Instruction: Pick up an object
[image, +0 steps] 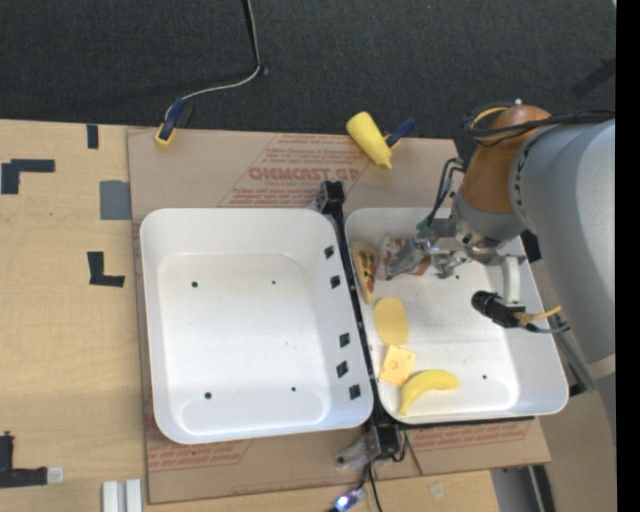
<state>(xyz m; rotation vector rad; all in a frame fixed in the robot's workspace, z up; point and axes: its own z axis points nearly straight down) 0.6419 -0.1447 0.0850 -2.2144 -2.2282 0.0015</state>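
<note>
The wooden surface (60, 330) stretched out at the far left, marked with dark tape shapes, and a brown cardboard sheet (285, 170) lay on it beneath both bins. A yellow clamp (168, 127) gripped the sheet's back left edge, with a thin cable (235, 80) running up from it across the dark floor.

The left bin (175, 400) sat white and shallow, showing a few small dark dots on its floor. A row of black clips (345, 320) ran along the seam where the two bins met. Behind the seam, on the cardboard's back edge, lay a second yellow clamp (371, 138) with a blue tip.

The right bin (520, 395) held the objects along its left side. A small reddish-brown and yellow item (364, 268) lay against the wall near the back. In front of it lay a pale yellow oval piece (391, 320), then a yellow cheese-like wedge (397, 365) just beside it, and a yellow banana (428, 387) near the front wall, touching the wedge or nearly so.

The tool (418, 258) hung low over the back of the right bin, over a brownish cluttered object (405, 247) too blurred to identify. Whether it was apart or together could not be told. The grey arm (575, 230) with its orange band (495, 170) filled the right.
</note>
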